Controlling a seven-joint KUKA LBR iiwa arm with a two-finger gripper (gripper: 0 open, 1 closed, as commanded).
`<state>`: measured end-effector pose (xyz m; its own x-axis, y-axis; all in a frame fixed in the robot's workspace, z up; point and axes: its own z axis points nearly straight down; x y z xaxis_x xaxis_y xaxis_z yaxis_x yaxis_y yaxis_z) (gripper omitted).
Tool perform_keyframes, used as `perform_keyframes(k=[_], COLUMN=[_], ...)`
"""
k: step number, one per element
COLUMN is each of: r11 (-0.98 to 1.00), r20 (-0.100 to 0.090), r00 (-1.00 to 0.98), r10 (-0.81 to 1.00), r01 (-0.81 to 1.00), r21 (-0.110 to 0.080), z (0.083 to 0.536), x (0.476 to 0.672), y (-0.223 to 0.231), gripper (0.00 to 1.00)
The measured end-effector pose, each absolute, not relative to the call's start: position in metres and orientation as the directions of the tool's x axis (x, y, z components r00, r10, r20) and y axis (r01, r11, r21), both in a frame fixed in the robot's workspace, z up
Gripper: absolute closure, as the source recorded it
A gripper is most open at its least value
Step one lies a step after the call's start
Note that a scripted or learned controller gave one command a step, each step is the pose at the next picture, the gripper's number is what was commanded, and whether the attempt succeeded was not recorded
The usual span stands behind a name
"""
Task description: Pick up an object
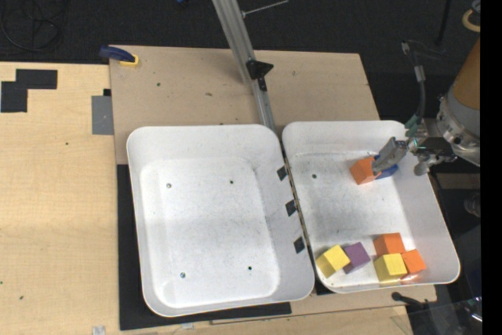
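In the right bin (329, 139), an orange block (361, 169) lies near the upper right, with a small blue piece (385, 171) touching its right side. My gripper (406, 158) hovers at the bin's right rim, just to the right of the block. It is open, and its left finger (389, 152) slants down onto the blue piece. Nothing sits between the fingers; the orange block is outside them, to the left.
Several cubes cluster at the right bin's front edge: yellow (333, 258), purple (356, 254), orange (388, 244), yellow (390, 267) and orange (414, 261). The left bin (149, 145) sits alongside. A metal rail (235, 27) slants up behind the bins.
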<state>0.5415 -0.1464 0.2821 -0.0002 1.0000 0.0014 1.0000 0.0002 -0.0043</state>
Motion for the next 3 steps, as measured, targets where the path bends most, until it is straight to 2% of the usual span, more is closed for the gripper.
perform_keyframes(k=[1,2,3], r11=[-0.002,-0.001,-0.001], r20=[0.001,0.002,0.002], r00=[0.002,0.001,0.001], r10=[1.0,1.0,1.0], r01=[1.0,1.0,1.0], r21=[-0.004,-0.008,-0.011], z=[0.282,0.234,0.17], x=[0.541,0.548,0.542], y=[-0.147,-0.141,-0.143], gripper=[0.0,0.0,0.0])
